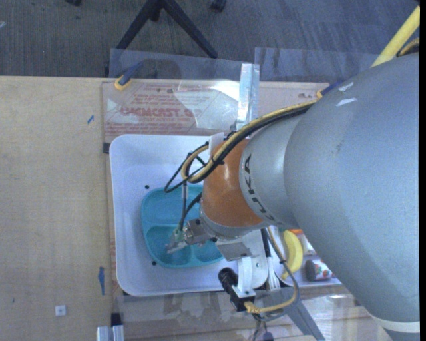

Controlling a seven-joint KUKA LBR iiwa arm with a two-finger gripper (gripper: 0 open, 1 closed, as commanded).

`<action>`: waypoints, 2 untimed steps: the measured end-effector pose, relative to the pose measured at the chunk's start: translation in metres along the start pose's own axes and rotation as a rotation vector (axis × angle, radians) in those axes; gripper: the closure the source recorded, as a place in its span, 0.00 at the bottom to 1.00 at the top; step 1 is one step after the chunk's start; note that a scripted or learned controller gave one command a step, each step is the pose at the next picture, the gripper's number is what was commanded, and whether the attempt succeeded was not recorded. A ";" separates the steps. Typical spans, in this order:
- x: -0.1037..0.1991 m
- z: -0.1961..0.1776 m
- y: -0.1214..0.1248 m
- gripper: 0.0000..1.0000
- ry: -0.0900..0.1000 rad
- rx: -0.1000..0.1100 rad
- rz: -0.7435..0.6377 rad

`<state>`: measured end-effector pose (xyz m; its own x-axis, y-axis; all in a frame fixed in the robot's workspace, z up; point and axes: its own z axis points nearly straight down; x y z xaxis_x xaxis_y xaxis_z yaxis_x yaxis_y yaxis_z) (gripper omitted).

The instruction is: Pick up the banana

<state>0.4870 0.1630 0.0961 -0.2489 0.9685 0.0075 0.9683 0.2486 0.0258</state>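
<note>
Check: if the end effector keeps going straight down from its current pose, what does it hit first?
Probably the teal divided tray in the left white bin: the end effector sits over it. Height is unclear. The banana lies off to the right, out of that line.

- A pale tan wooden bench top (50,200) fills the left side, with small blue tape marks on it.
- Beyond its far edge lies a dark grey carpeted floor (60,33).
- The black legs of a tripod stand (163,16) spread across that floor near the top.
- A sheet of clear plastic with faded red lettering (166,110) lies flat at the bench's far edge, glare shining on its right part.
- A yellow cable (399,36) slants across the top right corner.
</note>
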 end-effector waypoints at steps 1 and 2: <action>0.051 -0.046 0.006 0.00 -0.005 0.026 -0.182; -0.021 0.000 -0.005 0.00 -0.001 -0.001 -0.491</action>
<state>0.4875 0.1412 0.0963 -0.6763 0.7366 -0.0073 0.7362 0.6762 0.0273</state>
